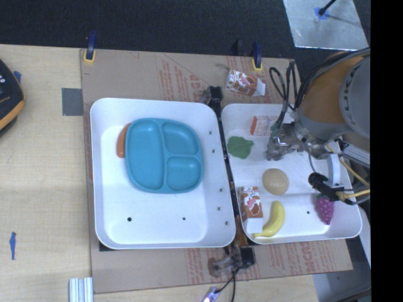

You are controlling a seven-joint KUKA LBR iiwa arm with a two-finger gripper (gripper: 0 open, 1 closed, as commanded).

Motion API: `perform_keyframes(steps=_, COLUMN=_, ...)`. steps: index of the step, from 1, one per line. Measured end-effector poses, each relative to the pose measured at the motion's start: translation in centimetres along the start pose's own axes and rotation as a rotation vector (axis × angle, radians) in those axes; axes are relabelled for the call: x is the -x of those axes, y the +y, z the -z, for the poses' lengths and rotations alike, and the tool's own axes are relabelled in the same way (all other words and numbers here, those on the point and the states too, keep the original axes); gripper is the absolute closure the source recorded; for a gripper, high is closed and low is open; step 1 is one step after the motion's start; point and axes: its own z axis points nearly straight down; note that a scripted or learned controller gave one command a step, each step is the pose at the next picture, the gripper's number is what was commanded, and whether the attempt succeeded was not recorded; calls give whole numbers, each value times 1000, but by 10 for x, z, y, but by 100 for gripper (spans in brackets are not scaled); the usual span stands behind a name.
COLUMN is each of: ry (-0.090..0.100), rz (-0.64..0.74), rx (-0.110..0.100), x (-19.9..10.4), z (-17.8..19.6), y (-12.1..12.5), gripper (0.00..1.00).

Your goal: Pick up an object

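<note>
**benchwatcher:** Gripper (pixel 278 145) is down over the right bin (pixel 343 233), in the upper middle part of it. Honestly can't tell what the claw itself is doing, it's a dark metal clump from this angle. Nothing visibly caught in it.

**pickbot_fan:** So what's it going for? Task just says pick up an object.

**benchwatcher:** My guess is one of two. The green leafy thing (pixel 240 146) sits just beside the claw, toward the left bin. The tan round ball (pixel 275 181) is near too, toward the front edge of the bench. Both are close, the green one looks closest. There's also an orange and white packet (pixel 259 125) just behind the claw, near the back wall of the bin.

**pickbot_fan:** Long axis on any of those?

**benchwatcher:** Ball has none, any approach works. Green thing is flattish and a bit wider than deep, could be hard to pinch. The banana (pixel 272 220) lies slanted near the front wall, its tip next to a snack packet (pixel 251 202) against the divider side. Purple grapes (pixel 325 209) are off toward the arm side, partly under the cabling.

**pickbot_fan:** Anything in the way?

**benchwatcher:** Not really, the space around the ball looks open. The blue divided plate (pixel 165 154) over in the left bin (pixel 110 225), sitting on something orange (pixel 120 142), is well apart.
</note>
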Motion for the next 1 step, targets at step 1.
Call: perform_keyframes(steps=1, ry=0, rz=0, rx=0, x=0, z=0, y=0, gripper=0)
